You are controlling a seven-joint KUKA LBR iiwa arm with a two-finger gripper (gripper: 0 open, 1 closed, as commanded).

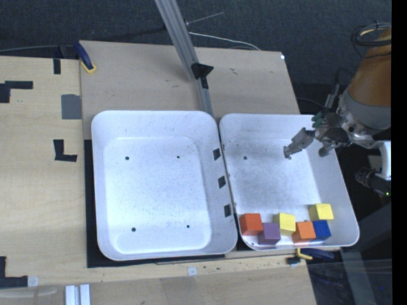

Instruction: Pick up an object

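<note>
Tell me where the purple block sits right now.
The purple block lies in the right bin, along its near edge, touching the orange block on its left and just below the yellow block.

Arm (374, 84): a rounded casing is noted, with a broad orange band over a grey lower section. A paler grey-white flange ring is seen beneath the grey section. A thin looped cable is observed at the top of the orange portion. End effector (305, 142): a compact dark grey metal assembly is recorded, with small greenish marks on its body and slender grey fingers (294, 149). A white fitting is seen on the link lower right.
</note>
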